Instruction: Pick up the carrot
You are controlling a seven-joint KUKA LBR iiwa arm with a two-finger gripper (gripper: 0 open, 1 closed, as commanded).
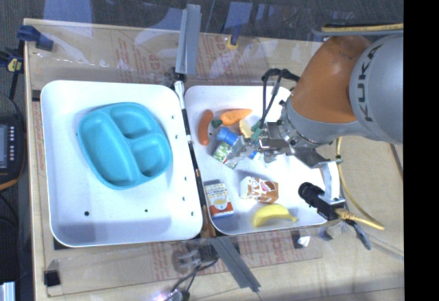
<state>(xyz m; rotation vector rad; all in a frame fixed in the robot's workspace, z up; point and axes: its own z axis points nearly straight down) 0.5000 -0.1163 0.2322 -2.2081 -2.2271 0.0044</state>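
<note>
I see a wooden bench [103, 53] on dark carpet, bearing two white bins. The left bin [62, 210] holds a blue divided tray [125, 144]. In the right bin [302, 214], the carrot [234, 116] lies near the far wall, beside a hot dog [204, 127]. A banana [273, 214], a juice carton [219, 197] and a snack packet [260, 189] sit toward the near edge, bare floor between. My gripper [241, 147] hangs over the clutter just below the carrot; I cannot tell its opening.
</note>
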